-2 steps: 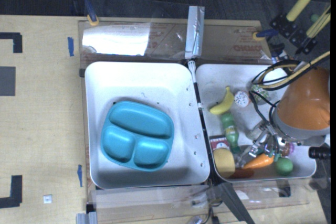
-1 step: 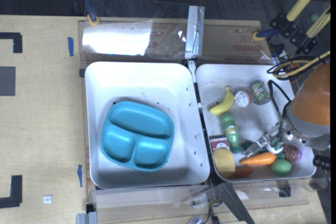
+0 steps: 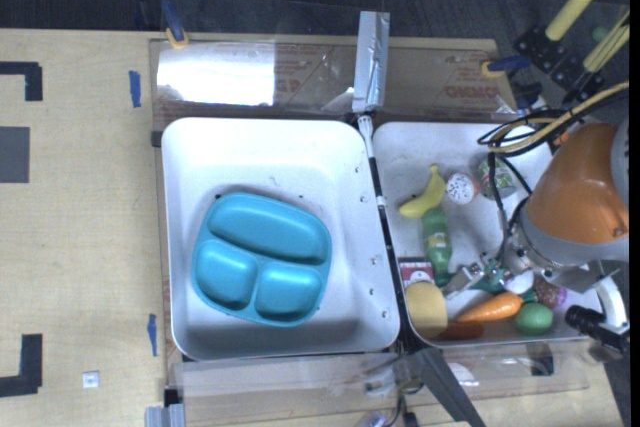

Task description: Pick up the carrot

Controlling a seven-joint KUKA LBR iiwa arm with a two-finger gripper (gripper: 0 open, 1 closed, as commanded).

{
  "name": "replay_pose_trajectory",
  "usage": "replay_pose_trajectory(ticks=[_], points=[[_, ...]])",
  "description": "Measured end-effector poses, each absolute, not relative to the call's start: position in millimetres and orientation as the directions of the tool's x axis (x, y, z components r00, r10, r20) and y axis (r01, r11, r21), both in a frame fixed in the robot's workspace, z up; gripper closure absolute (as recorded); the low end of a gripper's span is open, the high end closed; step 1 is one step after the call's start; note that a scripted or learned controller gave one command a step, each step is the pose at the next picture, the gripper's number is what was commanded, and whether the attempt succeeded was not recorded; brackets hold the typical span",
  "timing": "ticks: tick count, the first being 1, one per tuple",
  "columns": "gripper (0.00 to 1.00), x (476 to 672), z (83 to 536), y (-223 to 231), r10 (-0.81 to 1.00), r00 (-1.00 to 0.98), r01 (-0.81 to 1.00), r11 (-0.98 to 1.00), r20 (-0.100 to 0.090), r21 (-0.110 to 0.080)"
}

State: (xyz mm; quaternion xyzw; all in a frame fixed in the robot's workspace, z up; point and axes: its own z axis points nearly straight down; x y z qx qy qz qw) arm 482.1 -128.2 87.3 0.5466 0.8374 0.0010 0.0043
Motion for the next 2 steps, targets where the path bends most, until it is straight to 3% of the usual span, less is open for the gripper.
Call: replay_pose_trajectory(ticks=[1,2], points=[[0.00,480.0,107.7,-179.5,0.937,-0.348,0.937,0.348,-0.004,0.002],[1.00,481.3,116.5,-177.7,0.936,-0.351,0.936,0.351,-0.004,0.005]])
